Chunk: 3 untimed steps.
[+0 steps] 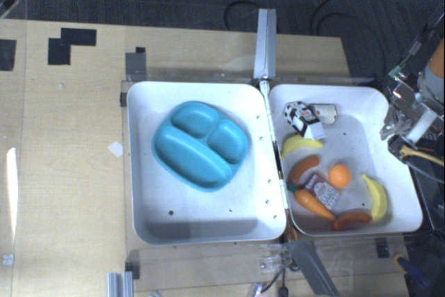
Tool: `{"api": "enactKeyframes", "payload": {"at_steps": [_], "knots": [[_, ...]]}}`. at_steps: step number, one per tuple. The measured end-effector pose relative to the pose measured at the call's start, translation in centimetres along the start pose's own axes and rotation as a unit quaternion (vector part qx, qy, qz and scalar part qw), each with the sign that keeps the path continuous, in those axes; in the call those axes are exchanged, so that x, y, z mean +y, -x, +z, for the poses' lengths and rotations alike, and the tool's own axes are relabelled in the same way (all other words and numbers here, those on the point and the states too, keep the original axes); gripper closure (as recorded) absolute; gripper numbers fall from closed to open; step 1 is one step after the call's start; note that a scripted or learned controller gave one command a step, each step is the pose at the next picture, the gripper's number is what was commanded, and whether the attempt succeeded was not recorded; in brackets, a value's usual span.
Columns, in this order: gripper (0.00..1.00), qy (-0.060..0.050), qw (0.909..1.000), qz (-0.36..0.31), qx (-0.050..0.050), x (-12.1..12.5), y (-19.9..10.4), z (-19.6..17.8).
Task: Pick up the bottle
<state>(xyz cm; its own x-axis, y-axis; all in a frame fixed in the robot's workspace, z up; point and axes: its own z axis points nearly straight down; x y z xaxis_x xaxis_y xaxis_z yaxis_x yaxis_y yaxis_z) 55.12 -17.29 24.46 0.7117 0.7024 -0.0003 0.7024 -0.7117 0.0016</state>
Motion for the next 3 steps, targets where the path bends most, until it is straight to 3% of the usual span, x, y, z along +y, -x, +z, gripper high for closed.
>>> {"api": "enactKeyframes", "payload": {"at_steps": [1,2,3], "knots": [[1.0,-0.003,0.9839,0.179,-0.001,-3.5,5.5,13.4],[1.0,-0.001,0.9637,0.267,-0.001,0.3,3.1,4.3],[1.0,0.002,0.9672,0.254,0.003,1.6,-2.2,15.7]]}}
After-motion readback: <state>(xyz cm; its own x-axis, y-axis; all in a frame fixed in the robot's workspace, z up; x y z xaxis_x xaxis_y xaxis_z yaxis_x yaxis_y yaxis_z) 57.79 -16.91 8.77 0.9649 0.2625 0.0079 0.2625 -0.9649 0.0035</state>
